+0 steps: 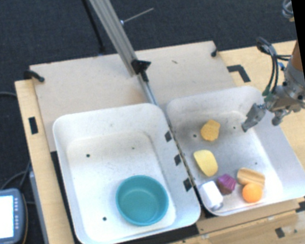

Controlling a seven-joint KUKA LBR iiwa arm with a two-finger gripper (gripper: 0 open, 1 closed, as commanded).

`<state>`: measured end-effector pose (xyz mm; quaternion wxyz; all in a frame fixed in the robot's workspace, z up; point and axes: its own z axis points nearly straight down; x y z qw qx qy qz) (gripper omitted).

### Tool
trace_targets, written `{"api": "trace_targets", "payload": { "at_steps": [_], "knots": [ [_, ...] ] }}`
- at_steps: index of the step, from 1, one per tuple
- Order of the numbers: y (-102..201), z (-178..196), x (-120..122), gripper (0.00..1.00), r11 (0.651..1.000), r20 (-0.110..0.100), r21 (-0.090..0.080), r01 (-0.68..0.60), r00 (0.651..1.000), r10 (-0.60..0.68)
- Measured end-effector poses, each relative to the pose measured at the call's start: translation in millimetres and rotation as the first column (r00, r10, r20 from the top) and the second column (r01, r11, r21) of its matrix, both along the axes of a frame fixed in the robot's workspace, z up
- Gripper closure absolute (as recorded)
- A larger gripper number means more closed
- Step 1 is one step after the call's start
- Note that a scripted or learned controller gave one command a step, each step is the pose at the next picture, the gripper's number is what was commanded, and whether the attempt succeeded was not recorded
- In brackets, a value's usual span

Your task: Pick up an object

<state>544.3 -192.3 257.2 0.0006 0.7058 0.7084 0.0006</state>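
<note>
From my seat I see the gripper (263, 117) at the right of the frame, over the upper right part of the right bin (275, 152). Its two fingers (250, 118) stand spread apart with nothing between them; one grey finger slants down toward the left over the bin floor, the other sits close to the bin's right wall.

The things I could pick are all in the right bin. A yellow-orange lump (211, 130) lies near the middle of that bin, left of the gripper and apart from it. Just below it is a pale yellow block (206, 163). Along the bin's lower edge sit four more pieces close together: a white cylinder (212, 194) at the lower left corner, a small purple piece (227, 183) touching or just beside it, a tan block (250, 176) to the right, and an orange ball (252, 192) just below the tan block.

The left bin (79, 137) holds a teal bowl (142, 200), upright, in its lower right part.

Both bins rest on the light wooden surface (104, 80). A metal rail (114, 29) runs from the top of the frame down to the gap between the bins. At the lower left edge of the frame I can see a handheld screen unit (2, 222) lying on the dark floor.
</note>
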Motion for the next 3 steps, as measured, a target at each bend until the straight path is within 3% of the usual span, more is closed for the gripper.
{"api": "trace_targets", "payload": {
  "at_steps": [1,3],
  "knots": [
    [0.2,0.0,0.1,0.0,1.0,0.0,0.001,0.0,1.0,0.0],
    [-6.9,-88.3,-9.8,0.0,1.0,-0.006,-0.001,0.004,1.0,-0.004]
  ]
}}
